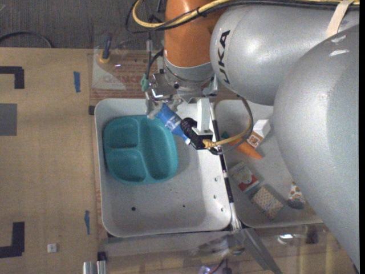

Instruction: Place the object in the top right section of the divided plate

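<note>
- Hanging over the left bin (165, 216), the gripper (155, 108) sits at the plate's two o'clock edge, with the arm's orange band and grey bulk filling the frame from twelve to four o'clock.
- A blue object (169, 120) juts from beneath the wrist toward four o'clock; it looks pinched at its upper end, so the claw appears closed on it, though the fingers are hard to separate from the clutter.
- That slanted hold probably leaves the object's free end low and clear for setting down.
- The teal divided plate (140, 148) lies in the bin's upper-left part, two small sections at nine o'clock and one long section at three; the object overlaps the long section's upper rim.
- A black fitting and yellow cable (239, 138) trail at four o'clock, close above the plate and bin wall.
- The right bin (239, 110) holds an orange-and-white carton (255, 138) and small packets (267, 201), well apart from the plate and no obstacle.
</note>
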Robot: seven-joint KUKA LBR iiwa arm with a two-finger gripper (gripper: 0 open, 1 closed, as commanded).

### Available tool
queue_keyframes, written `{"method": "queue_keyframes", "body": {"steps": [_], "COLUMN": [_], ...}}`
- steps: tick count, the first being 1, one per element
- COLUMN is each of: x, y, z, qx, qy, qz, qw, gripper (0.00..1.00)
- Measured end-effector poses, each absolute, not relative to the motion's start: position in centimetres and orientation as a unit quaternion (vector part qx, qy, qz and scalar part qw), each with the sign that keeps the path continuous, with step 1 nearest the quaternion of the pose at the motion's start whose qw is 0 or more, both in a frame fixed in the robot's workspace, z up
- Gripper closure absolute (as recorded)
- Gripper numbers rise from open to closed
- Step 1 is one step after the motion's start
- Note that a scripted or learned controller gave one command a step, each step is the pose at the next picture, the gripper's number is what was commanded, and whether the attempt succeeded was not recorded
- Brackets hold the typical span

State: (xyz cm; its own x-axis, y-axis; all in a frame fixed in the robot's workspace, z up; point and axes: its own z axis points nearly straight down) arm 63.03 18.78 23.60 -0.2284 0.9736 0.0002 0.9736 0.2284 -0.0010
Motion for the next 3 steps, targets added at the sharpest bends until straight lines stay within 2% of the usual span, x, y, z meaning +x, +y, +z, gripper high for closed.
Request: {"method": "queue_keyframes", "body": {"steps": [1,2,3], "x": [66.7,66.6,66.6], "y": [17.4,20.7,21.1], "z": [26.8,21.5,17.4], "qx": [-0.580,-0.534,-0.489], "qy": [-0.815,-0.845,-0.872], "qz": [-0.0011,0.0003,-0.0002], "qw": [-0.002,0.000,0.000], "gripper": [1.00,1.00,1.00]}}
